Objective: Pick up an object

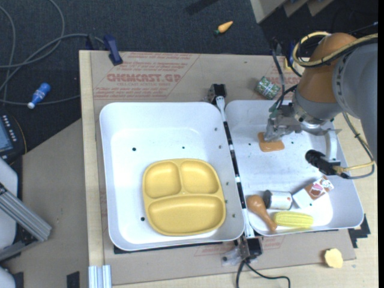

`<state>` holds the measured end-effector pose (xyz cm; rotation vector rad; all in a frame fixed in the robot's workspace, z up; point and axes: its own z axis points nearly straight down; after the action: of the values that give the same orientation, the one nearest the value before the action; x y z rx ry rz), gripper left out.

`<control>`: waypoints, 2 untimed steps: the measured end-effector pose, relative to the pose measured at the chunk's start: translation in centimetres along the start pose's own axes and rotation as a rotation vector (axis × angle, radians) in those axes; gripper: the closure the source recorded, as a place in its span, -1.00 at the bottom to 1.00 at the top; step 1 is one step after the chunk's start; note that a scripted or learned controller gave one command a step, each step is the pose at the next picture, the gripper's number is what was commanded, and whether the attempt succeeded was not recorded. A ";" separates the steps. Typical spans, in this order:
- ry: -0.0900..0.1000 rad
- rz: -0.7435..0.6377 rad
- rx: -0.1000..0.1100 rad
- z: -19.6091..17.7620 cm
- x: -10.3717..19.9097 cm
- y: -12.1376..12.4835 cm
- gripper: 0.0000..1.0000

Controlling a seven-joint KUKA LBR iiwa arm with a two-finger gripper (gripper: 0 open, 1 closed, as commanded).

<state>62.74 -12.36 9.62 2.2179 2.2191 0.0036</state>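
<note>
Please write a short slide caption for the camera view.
Gripper poised over an orange piece in the right bin; a yellow divided tray lies in the left bin.

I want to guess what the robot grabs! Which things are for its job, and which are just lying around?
For the job: gripper, orange piece under it, corn cob, small carton, right bin.

Lying around: yellow tray, blue bottle, yellow lump.

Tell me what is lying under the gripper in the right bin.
A small orange-brown piece lies on the right bin's floor directly below the gripper. Its upper edge is covered by the gripper, so its full shape is hidden.
</note>
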 end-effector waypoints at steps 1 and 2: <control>0.002 0.008 0.012 0.8 -4.3 -7.7 1.00; -0.003 -0.002 -0.009 -13.7 -3.2 -6.9 1.00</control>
<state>55.78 -15.55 23.31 2.2098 2.2154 0.0106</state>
